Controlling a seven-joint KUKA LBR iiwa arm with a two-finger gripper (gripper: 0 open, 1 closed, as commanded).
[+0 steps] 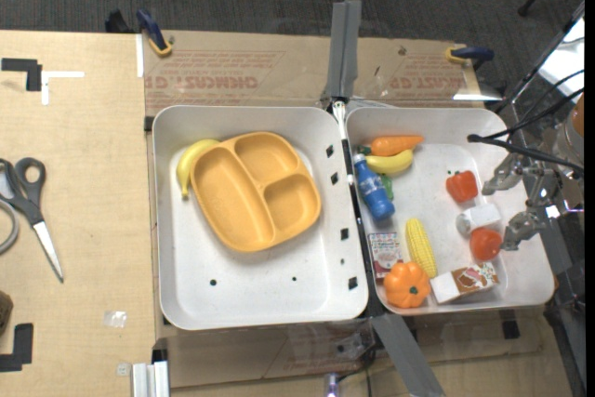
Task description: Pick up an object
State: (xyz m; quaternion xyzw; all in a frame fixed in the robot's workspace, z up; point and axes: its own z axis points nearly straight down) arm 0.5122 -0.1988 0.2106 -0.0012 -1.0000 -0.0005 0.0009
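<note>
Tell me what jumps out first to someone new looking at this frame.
The big orange divided plate in the left bin, with a yellow banana tucked at its upper-left edge. Next, the clutter of toy food in the right bin: a carrot, a blue bottle, corn and a pumpkin. The gripper sits at that bin's right side, its fingers open beside two red items.

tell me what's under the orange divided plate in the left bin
A yellow banana pokes out from under the orange plate's upper-left edge. The rest of the banana, and anything else beneath the plate, is covered.
</note>
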